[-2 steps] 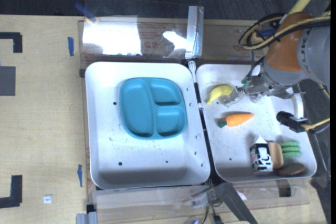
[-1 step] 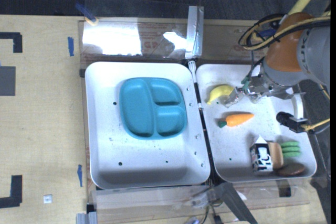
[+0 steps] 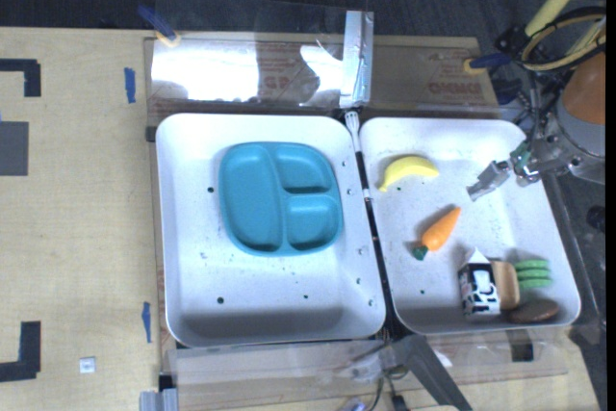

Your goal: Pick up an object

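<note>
Right bin [image 3: 539, 207]: yellow plastic banana [image 3: 408, 171], orange toy carrot [image 3: 440, 231], burger-and-carton cluster [image 3: 505, 286] being kept, nothing being lifted. Metal two-finger gripper [image 3: 491, 178] being hovered upper right, empty; finger state indiscernible. Left bin [image 3: 183, 207]: blue divided tray [image 3: 281, 196].

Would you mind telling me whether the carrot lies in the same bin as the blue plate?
No, the carrot lies in the right bin; the blue plate sits in the left bin.

The one fixed camera is looking down at a slant from above the bench [image 3: 67, 207], taking in both white bins [image 3: 183, 303], the arm [image 3: 577, 111] entering from right.
</note>
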Available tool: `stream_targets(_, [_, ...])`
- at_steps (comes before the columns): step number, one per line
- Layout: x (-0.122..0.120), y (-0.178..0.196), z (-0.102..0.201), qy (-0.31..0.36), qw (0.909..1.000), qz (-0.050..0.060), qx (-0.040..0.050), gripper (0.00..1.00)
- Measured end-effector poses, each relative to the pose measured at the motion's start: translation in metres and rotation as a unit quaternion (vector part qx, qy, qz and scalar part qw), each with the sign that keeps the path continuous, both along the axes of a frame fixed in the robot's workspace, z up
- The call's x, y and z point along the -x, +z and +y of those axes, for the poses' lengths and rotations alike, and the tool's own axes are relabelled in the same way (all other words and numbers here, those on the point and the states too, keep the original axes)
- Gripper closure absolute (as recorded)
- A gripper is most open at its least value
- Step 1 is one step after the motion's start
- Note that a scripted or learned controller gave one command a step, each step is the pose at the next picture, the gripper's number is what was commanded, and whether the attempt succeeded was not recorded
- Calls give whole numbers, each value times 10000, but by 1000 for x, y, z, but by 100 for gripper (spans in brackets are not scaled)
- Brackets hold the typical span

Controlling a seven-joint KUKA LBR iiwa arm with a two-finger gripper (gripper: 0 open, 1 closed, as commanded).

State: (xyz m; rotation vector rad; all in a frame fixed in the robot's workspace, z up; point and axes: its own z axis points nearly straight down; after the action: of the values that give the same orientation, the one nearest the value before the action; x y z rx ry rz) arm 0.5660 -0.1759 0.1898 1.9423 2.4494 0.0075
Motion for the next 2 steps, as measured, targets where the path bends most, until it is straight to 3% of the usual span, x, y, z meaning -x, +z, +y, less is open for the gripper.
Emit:
stream_targets(1, [31,-86,61,542,9985,108,-39,0])
stream_targets(2, [-32,-94,68,1259,9920,-45,31,0])
